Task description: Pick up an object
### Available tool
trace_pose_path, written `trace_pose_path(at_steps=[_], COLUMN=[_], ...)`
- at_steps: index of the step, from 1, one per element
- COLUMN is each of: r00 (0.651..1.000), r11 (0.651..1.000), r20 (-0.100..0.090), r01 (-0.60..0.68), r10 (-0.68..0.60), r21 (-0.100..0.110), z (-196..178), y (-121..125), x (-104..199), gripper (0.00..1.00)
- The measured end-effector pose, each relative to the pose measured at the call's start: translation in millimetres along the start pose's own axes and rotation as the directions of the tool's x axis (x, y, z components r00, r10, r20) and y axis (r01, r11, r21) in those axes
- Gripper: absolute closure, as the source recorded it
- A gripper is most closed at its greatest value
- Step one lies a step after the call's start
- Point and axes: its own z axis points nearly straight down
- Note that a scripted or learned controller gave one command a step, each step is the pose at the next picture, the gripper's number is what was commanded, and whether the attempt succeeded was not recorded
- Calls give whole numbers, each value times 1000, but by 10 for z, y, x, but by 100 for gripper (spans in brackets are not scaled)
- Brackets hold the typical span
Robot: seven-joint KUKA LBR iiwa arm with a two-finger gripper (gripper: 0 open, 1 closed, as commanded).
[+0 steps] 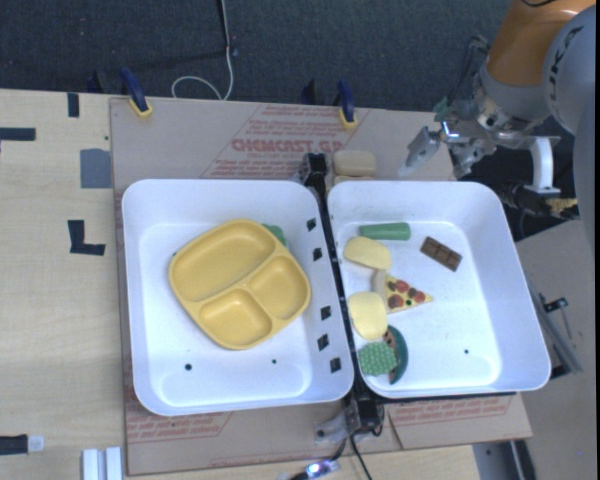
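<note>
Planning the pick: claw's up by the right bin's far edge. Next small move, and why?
Probably bring the claw forward over the right bin and down toward the brown block. The claw holds nothing and hangs outside the far rim; the block lies nearest it, apart from the other pieces.

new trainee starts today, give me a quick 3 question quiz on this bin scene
1. True or false: the yellow divided plate lies in the left bin.
2. Which lies nearest the right bin's back wall: A) pizza slice toy B) green cylinder C) brown block?
3. Fill in: the gripper hovers above the bench beyond the ___ bin.

Key: 1 true; 2 B; 3 right.
</note>
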Motion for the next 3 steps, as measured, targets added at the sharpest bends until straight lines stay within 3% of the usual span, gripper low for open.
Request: trace_pose_path(at_steps=[1, 2, 3], r00=[1000, 1000, 1000], r11=[1000, 1000, 1000], r20=[-10, -6, -3], r01=[0, -1, -1], r10=[0, 1, 1], r21=[31, 21, 5], z=[818, 1580, 1366], y=[-618, -579, -520], x=[442, 447, 426], gripper=[0, 0, 100])
